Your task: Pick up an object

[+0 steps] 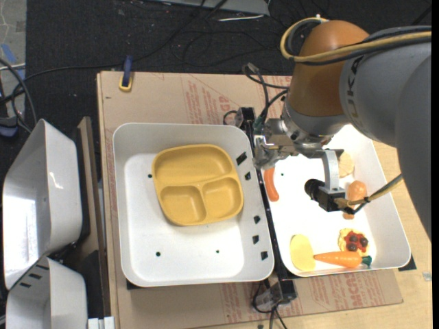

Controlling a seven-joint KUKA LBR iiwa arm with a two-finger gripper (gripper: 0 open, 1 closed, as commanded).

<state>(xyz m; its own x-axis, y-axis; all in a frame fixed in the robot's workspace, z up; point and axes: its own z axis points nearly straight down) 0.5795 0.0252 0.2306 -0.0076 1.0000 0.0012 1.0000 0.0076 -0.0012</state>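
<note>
My gripper [263,155] hangs over the left edge of the right bin [391,214], close to the wall between the two bins. Just below it a small red sausage-shaped piece [271,184] lies on the bin floor, apart from the gripper. At the bin's right side an orange ball [357,190] sits with a pale round piece [346,163] beside it. Along the front lie a yellow oval piece [300,251], an orange carrot [337,258] and a small yellow tart with dark red berries [354,240].
The left bin [134,204] holds a yellow divided plate [197,184] near its middle. The grey arm with its orange band [329,53] covers the back of the right bin. Cables and a blue-handled clamp [126,74] lie beyond the bench.
</note>
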